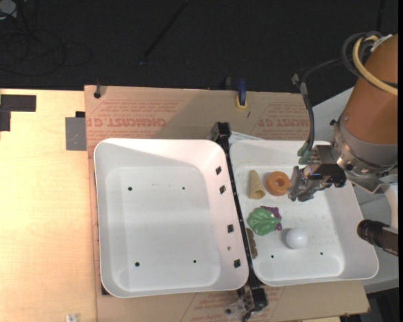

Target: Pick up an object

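1. Starting at the left, the left bin [161,220] offers us no candidate, so we judge the picking must happen in the right bin [336,263], which sits against it along the shared middle edge.
2. In the right bin, nearest that shared edge, a tan cone [255,184] stands toward the far side, with a green leafy piece [263,220] nearer the front edge and a white ball [296,237] just beside it.
3. An orange ring [277,183] lies just right of the cone, and we take it as the likeliest target, since it is closest to the gripper [302,190].
4. The gripper hangs just right of the ring, near it but seemingly apart; nothing shows between its parts, and we cannot tell how wide it stands.
5. To do this step well, we would centre over the ring before descending, keep clear of the cone so it isn't knocked, and close across the ring's outer edge.
6. Farther right, the arm [373,113] reaches in over the bin's right edge.
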`<state>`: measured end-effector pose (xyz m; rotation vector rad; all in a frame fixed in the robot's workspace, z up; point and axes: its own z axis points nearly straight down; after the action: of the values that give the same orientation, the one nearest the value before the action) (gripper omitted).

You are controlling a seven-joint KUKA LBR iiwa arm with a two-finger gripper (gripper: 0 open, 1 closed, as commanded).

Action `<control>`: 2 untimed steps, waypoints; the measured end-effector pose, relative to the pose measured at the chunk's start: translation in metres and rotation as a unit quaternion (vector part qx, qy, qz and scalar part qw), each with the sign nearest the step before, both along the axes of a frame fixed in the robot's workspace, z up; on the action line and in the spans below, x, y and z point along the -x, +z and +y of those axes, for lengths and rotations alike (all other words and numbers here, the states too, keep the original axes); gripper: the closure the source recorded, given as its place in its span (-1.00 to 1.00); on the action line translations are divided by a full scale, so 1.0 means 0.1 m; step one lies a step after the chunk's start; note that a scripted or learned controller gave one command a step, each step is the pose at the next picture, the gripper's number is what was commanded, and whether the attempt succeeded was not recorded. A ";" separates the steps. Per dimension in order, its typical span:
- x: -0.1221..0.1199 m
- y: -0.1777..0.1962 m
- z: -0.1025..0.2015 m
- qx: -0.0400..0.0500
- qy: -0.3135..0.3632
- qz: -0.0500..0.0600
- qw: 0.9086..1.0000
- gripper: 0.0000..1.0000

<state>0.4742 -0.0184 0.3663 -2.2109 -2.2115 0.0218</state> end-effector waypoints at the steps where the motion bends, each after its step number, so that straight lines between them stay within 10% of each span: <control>1: -0.49 0.29 0.44 0.000 0.002 -0.011 1.000 1.00; 2: -0.23 -1.02 -0.35 0.001 -0.005 -0.001 1.000 1.00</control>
<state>0.4972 -0.0532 0.2640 -2.2232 -2.2035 0.0208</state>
